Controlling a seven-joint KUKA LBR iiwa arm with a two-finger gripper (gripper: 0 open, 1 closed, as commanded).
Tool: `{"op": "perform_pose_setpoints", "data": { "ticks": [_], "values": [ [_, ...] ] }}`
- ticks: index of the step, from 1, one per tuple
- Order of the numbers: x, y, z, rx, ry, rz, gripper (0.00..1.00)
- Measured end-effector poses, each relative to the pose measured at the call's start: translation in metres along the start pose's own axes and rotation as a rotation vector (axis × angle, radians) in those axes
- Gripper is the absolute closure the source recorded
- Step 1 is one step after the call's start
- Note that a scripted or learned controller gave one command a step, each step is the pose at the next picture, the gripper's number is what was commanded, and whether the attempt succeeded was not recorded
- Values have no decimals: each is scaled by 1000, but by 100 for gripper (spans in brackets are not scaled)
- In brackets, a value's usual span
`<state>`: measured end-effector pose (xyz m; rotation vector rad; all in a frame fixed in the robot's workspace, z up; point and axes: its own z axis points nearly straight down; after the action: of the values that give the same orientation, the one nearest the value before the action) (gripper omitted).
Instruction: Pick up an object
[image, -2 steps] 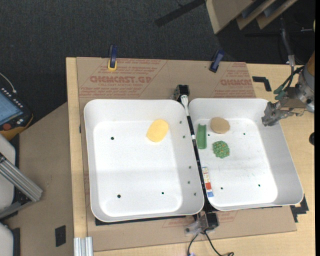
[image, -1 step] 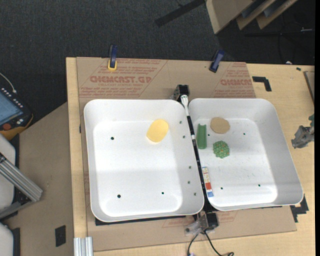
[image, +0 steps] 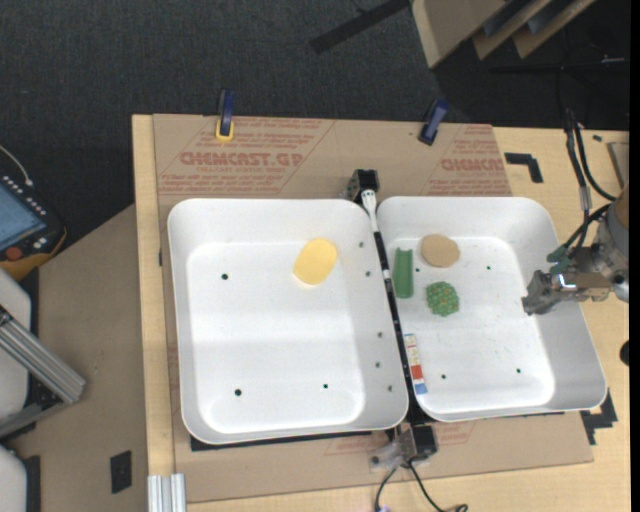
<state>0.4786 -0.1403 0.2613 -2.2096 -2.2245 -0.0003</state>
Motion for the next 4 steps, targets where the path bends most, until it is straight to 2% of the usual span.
{"op": "perform_pose_setpoints", "data": {
  "ticks": [1,2,3,4],
  "values": [
    [-87,-1,49,0,-5,13,100],
    [-8,1,74,1,0,0,100],
    [51,37,32,-12,-4,-2,100],
    [-9,-1,42,-1,-4,13,100]
  ]
}}
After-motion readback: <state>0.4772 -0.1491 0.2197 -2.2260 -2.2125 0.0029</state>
